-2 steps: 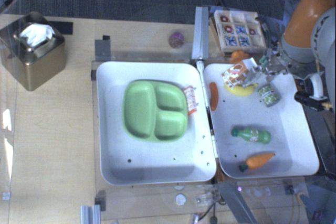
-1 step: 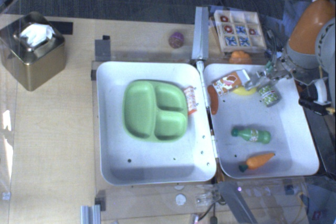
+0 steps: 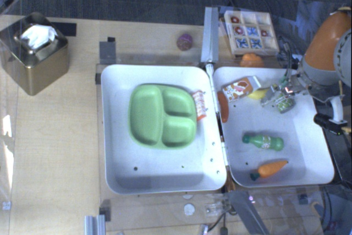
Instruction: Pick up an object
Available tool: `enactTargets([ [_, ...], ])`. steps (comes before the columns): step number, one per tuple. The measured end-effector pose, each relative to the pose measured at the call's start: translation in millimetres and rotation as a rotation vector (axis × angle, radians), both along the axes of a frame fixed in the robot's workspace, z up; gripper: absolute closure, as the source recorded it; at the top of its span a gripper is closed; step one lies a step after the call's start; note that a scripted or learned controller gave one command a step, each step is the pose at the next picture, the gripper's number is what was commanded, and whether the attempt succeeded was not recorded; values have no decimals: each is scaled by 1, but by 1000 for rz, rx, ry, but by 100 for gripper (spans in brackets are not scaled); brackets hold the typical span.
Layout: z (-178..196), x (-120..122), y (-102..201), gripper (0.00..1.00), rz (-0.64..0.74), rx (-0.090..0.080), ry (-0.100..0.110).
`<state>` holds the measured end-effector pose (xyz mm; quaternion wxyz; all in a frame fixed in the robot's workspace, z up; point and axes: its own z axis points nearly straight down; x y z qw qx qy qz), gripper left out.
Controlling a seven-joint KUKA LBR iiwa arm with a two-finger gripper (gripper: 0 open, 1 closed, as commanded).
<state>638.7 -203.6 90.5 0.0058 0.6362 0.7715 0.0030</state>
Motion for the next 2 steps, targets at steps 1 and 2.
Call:
enactTargets([
  [1,13,3,2,100,6,-2,-6],
  [2,101,33,55,100,208,-2,1],
])
